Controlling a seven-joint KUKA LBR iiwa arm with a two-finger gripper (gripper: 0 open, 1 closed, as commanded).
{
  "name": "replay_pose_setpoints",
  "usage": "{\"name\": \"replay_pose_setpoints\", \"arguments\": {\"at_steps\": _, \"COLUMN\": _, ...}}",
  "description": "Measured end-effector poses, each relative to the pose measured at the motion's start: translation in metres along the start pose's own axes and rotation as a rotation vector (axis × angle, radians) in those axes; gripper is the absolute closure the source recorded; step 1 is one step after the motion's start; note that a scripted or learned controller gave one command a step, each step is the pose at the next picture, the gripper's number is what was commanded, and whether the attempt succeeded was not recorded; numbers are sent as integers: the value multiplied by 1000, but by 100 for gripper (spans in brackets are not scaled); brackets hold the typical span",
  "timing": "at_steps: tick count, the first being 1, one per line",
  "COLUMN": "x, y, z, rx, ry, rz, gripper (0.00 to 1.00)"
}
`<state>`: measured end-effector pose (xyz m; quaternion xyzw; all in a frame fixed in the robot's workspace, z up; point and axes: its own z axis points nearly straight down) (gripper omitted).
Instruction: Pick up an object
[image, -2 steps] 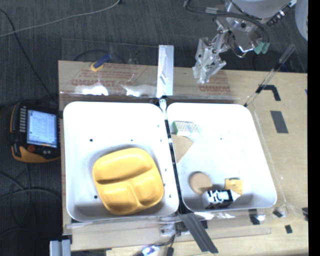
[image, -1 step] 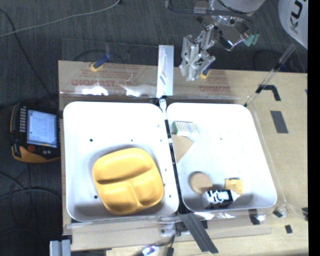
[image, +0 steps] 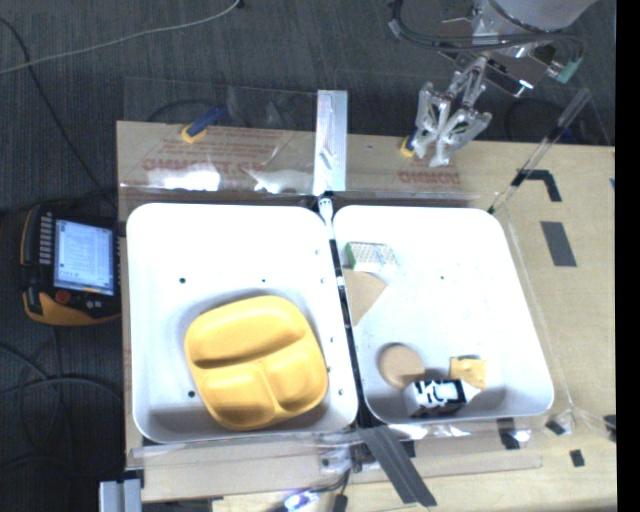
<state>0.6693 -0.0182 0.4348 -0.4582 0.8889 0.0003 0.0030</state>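
Observation:
My gripper (image: 447, 142) hangs high behind the back edge of the right bin (image: 500, 300), over the bench, with its fingers spread and nothing between them. In that bin lie a green-and-white packet (image: 368, 256), a tan cardboard wedge (image: 363, 294), a round brown disc (image: 399, 362), a black-and-white object (image: 437, 394) and a small yellow block (image: 468, 371). The last three sit close together near the front wall. A large yellow divided tray (image: 258, 358) lies in the left bin (image: 160, 260).
A metal post (image: 331, 140) rises behind the ridge between the bins. Clear plastic sheeting (image: 230, 160) and a small blue-and-yellow item (image: 203, 124) lie on the bench behind the left bin. A teach pendant (image: 70, 262) rests on the floor at left.

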Motion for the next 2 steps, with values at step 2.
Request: {"name": "replay_pose_setpoints", "arguments": {"at_steps": 2, "x": -20, "y": 76, "z": 158, "rx": -2, "ry": 1, "rz": -39, "gripper": 100}}
